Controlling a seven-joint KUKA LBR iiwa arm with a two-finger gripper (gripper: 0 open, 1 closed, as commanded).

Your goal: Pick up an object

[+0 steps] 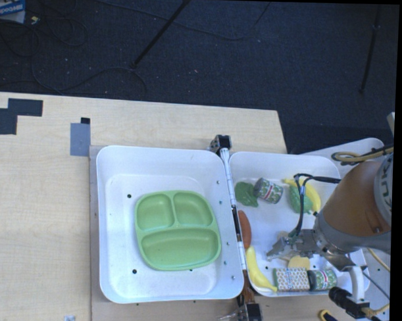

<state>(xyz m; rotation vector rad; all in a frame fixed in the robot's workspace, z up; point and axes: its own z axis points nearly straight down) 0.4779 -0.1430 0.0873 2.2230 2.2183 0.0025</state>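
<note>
Yellow and pale, a small blocky object (299, 262) lies in the right bin (280, 167) just under and beside the gripper (285, 246), and by its closeness it looks the likeliest target, though which item the program is after cannot be told for sure. Nothing is seen lifted: every object rests on the bin floor, so the pick looks not yet made, with the grasp, the lift and any carry left to do. Whether the gripper is spread or closed cannot be made out; its metal tip is a dark tangle low over the bin floor, and nothing is visibly held in it. Close by lie a patterned can (293, 279) on its side near the front wall, a banana (257, 270) along the left front corner, and a brown sausage-like piece (244, 229) against the dividing wall. Farther back sit a green leafy toy (246, 194), a small striped can (270, 190) and a green and yellow item (304, 197). The arm (357, 208) reaches in from the right, its orange band bulking over the bin's right side, wrist bent down toward the middle of the bin. In the left bin (115, 161) a green divided plate (177, 229) lies untouched.
</note>
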